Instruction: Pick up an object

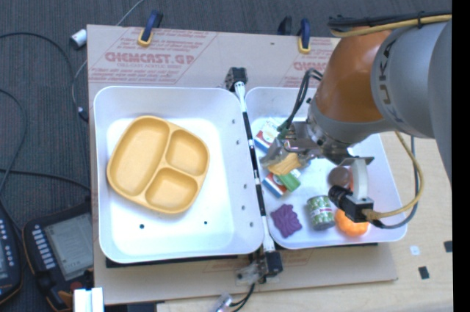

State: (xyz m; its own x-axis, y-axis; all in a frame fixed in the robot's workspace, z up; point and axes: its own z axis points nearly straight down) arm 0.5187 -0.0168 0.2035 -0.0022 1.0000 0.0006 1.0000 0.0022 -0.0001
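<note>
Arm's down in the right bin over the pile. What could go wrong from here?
1. The gripper sits in a tight cluster: yellow item, packets and other bits touching. It may grab two things or shove the neighbours.
2. The pile lies close to the divider between the bins, so a finger might catch that wall.
3. The arm hides much of the right bin, so a failed grasp would be hard to confirm from this view.

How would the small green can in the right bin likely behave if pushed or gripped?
The green can looks to lie on its side, so a push would probably roll it toward the purple toy or the orange ball. It looks rigid and probably light.
</note>
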